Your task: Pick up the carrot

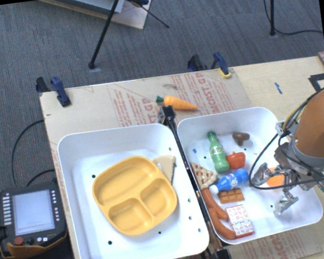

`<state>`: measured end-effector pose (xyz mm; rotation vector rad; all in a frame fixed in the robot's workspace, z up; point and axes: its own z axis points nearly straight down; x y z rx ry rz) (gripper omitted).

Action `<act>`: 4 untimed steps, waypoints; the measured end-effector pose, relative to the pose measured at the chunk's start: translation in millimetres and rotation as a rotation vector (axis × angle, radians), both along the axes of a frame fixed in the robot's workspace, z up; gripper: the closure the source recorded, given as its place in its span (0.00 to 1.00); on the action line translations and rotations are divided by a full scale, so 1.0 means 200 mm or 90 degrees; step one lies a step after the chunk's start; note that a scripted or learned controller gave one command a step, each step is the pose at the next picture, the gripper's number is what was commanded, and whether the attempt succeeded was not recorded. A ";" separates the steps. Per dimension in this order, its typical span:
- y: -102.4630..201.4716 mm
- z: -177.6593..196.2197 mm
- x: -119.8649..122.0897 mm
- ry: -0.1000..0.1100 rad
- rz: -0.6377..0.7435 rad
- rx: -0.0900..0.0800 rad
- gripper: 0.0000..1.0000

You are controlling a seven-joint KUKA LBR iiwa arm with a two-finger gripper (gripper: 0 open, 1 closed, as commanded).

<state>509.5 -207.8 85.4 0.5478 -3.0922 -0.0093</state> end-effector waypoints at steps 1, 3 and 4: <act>0.01 0.01 0.27 -0.005 0.187 0.000 0.00; 0.00 0.37 0.14 -0.009 0.471 -0.002 0.00; -0.02 0.08 0.29 -0.007 0.570 0.003 0.00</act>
